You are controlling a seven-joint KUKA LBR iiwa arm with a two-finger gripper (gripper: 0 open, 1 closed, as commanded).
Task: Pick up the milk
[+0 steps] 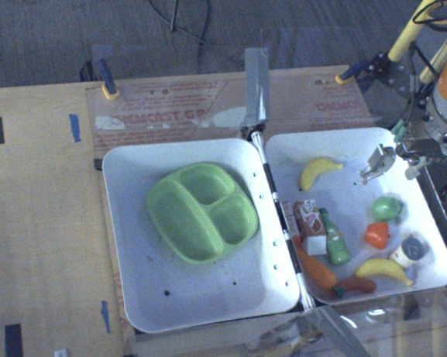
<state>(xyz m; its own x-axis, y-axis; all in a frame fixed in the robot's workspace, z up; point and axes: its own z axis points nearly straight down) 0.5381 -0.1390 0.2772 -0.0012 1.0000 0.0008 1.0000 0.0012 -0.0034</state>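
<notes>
Milk (312, 227): small boxy carton, lying beside green bottle (335, 240).

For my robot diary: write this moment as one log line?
gripper: above right bin, holding nothing | milk: lying by bottle, untouched

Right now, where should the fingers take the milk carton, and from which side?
Grip the milk carton across its upper half, coming from above. It lies against the bin's left wall, with the green bottle close on its right, so low sideways approaches look blocked.
</notes>
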